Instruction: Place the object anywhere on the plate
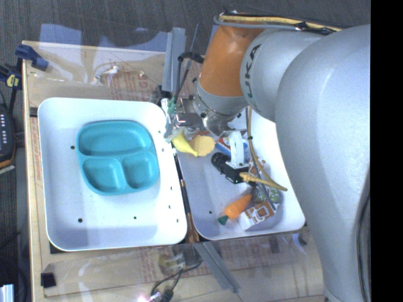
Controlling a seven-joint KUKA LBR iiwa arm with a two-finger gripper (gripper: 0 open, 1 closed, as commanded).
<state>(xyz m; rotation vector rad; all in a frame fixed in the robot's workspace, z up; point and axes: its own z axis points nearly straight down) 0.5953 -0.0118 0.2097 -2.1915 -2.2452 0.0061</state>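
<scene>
A blue plate [117,155] with three compartments lies in the left bin [56,219]. My gripper [177,123] hangs low over the rims where the two bins meet, at the far left corner of the right bin [204,222]. A yellow rounded object [194,145], like a toy banana or lemon, sits right below and to the right of the gripper, touching or nearly touching it. The arm's wrist covers what lies between the gripper and that object.
In the near part of the right bin lie an orange carrot [238,207] and a small orange-and-white carton [259,214]. A white and blue item [237,145] sits partly under the wrist. The big grey arm covers the bin's right side.
</scene>
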